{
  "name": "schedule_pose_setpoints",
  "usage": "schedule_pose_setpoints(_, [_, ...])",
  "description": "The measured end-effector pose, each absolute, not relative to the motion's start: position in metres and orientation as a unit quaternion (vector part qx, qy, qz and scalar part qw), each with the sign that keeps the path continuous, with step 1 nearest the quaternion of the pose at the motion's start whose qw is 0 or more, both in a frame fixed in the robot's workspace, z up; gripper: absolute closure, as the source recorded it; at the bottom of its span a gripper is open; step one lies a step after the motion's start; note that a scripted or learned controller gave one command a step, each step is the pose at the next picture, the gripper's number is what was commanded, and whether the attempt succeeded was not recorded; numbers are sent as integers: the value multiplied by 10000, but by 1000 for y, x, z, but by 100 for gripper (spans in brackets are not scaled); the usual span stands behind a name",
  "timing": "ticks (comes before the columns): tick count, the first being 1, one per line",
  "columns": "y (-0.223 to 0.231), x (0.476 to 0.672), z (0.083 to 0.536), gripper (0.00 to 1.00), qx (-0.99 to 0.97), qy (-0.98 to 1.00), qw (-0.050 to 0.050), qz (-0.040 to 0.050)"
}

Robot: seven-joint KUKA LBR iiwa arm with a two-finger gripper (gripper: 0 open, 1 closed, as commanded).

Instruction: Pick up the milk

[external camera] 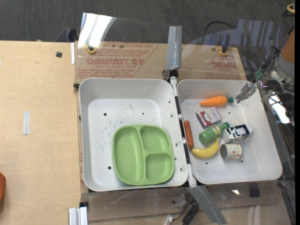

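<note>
While the milk (236, 132) lies on its side in the right bin (269, 170), we take it as our landmark. Touching its left end we see a green bottle (212, 133), just below it a can (232, 151), and lower left a banana (206, 150). Up and left of it sits a small packet (209, 116), higher a carrot (215, 101). Above it, at the bin's upper right rim, hangs the gripper (244, 93), nothing between its fingers; we cannot tell their spread. Far left, a green plate (143, 154) fills the left bin (93, 102).

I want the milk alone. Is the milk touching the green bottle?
Touching. The camera view shows the milk pressed against the green bottle's cap end, with no white bin floor between them.
</note>
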State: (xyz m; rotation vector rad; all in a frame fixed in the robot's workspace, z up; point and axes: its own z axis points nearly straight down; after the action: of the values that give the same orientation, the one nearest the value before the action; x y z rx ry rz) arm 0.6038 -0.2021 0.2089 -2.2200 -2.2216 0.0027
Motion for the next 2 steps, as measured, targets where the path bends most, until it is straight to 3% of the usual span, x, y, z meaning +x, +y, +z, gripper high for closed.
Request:
schedule_pose_setpoints(1, [-202,542,120,0,-6978,-7162,-124,-61])
schedule_pose_setpoints(2, [-189,506,108,0,-6986,-7152,-193,-106])
